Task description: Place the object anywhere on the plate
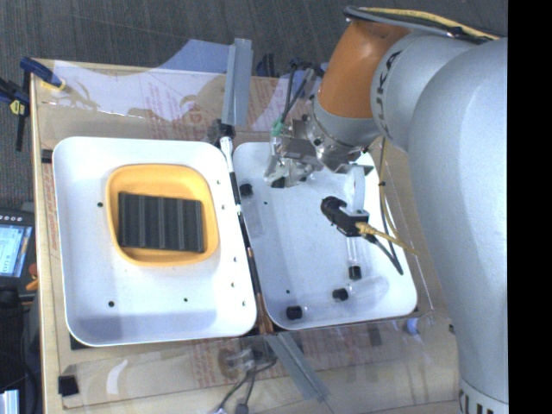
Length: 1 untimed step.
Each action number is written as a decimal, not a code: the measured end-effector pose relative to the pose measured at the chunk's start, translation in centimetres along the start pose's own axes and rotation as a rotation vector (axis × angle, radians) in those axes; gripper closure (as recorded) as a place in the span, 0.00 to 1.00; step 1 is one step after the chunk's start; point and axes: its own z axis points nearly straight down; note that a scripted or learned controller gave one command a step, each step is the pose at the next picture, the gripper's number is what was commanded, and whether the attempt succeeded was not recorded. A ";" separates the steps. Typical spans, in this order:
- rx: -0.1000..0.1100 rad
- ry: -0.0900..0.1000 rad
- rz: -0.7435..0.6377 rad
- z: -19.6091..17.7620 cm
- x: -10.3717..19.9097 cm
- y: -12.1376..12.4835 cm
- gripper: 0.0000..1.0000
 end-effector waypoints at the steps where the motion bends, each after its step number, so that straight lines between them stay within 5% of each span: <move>1: -0.004 -0.002 -0.188 -3.1 4.8 -1.7 1.00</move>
